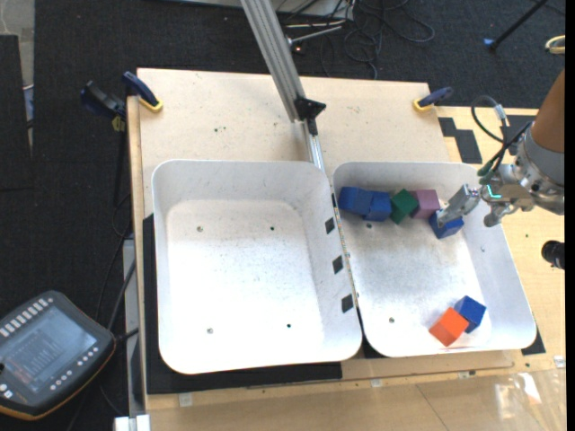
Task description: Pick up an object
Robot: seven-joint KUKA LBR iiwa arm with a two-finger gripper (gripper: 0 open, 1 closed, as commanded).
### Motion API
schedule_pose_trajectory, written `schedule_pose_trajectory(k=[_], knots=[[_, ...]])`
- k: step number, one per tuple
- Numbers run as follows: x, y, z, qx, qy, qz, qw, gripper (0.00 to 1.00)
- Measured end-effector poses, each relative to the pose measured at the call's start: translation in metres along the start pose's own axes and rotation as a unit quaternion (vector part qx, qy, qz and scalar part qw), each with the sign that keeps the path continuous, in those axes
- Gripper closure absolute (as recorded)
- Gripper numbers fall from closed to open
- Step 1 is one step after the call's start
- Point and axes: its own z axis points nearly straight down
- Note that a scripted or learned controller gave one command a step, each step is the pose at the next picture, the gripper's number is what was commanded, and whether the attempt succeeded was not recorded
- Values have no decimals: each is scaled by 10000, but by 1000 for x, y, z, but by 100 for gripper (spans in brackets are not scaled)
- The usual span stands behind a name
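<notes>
Camera view, looking down at a slant, shows the grey two-finger gripper (465, 206) reaching in from the right edge of the frame over the upper right part of the right shallow white bin (503, 277). A small dark blue block (446, 225) sits right at its fingertips, apparently caught between them, though whether it is lifted off the bin floor or resting on it cannot be told from this angle. Just left of it, along the bin's upper wall, lie a pale purple cube (428, 201), a green cube (404, 205) and a larger blue block (365, 202), touching one another in a row. Near the bin's lower right corner an orange cube (448, 328) and a bright blue cube (470, 312) sit pressed together. The left shallow white bin (180, 241) lies beside it, in the frame's middle. The step in hand looks like the grasp itself, at the moment of closing or just starting to lift. Next comes a straight rise, slow enough that the block does not slip, and clear of the purple cube beside it.
</notes>
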Motion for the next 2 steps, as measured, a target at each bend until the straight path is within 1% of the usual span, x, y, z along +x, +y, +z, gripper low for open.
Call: schedule_pose_trajectory(k=[1,2], knots=[[0,1,-2,-21,-7,-1,10000,0],[5,-8,47,2,-2,11,10000,0]])
